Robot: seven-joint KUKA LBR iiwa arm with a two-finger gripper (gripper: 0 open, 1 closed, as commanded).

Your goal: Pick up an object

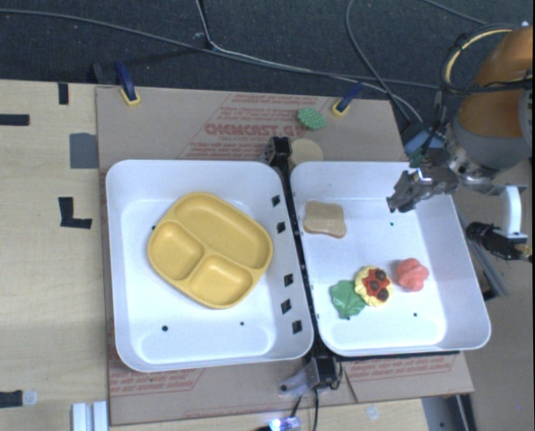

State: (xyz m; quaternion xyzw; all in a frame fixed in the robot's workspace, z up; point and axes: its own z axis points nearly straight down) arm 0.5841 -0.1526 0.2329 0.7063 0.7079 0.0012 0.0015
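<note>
**Bench inventory: two bins, one arm, nothing lifted**

We are taking the black divider (pixel 290 241) between the two bins as our landmark and listing everything from it.

1. Left bin (pixel 128 241), lying to the left of the divider. We are finding one item in it: a yellow compartment tray (pixel 210 249), sitting flat on the floor of the bin at a slant, three wells facing up.

2. Right bin (pixel 456 277), lying to the right of the divider. We are counting four items here, all resting on the bin floor:
- a tan bread slice (pixel 325 219), just right of the divider, in the upper part of the bin;
- a green leafy piece (pixel 346 298), right of the divider, low in the bin;
- a yellow and red piece (pixel 373 285), touching the green one on its side away from the divider;
- a red piece (pixel 410 274), further right again, just beside the yellow and red one.

3. Gripper (pixel 402 197), hanging over the upper right part of the right bin, well right of the divider and apart from all four items. We are seeing nothing between its fingers; whether they are spread or pressed together, we cannot tell.

4. Green round object (pixel 311 118), lying on the cardboard beyond the divider's far end, outside both bins.
</note>
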